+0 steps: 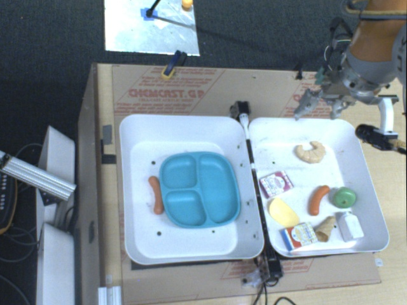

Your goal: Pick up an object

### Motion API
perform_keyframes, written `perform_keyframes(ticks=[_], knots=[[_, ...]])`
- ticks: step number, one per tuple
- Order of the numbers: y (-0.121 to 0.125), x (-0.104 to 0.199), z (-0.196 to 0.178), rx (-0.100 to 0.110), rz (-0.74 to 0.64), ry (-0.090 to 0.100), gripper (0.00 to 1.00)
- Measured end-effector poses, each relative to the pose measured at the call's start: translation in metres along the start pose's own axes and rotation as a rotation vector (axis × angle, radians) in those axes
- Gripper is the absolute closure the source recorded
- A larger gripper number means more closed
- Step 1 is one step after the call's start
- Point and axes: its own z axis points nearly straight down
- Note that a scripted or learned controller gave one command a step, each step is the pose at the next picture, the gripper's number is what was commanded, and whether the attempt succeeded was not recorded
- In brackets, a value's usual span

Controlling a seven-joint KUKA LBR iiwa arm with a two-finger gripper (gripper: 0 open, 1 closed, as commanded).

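- Above the far edge of the right bin (pixel 365 170), the end effector (pixel 322 107) is seen with fingers spread apart and nothing held between them.
- No object is lifted yet; every candidate lies in the right bin: croissant (pixel 310 151) nearest the far edge, sachet (pixel 276 184) by the inner wall, sausage (pixel 318 199) and green ball (pixel 344 197) mid-bin, yellow piece (pixel 283 212), cone (pixel 325 228) and white block (pixel 348 226) at the near edge.
- Left bin (pixel 137 138): blue tray (pixel 199 189) and a second sausage (pixel 156 194), well apart from the arm.
- Croissant is judged the best target: closest, and isolated from the rest.
- Descent should be centred over it, fingers set across its narrow width, closure made only once low.
- Near-edge cluster is best avoided, as neighbours are likely to be nudged.
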Motion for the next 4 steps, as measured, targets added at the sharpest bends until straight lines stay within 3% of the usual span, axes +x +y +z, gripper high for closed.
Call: perform_keyframes(ticks=[1, 2, 3, 4], knots=[[-0.002, -0.057, 0.072, 0.001, 0.001, -0.001, 0.00], [-0.045, -0.076, 0.177, 0.000, 0.001, 0.000, 0.00], [-0.115, -0.048, 0.177, 0.002, 0.002, 0.001, 0.00], [-0.029, -0.087, 0.161, -0.002, 0.000, -0.001, 0.00]])
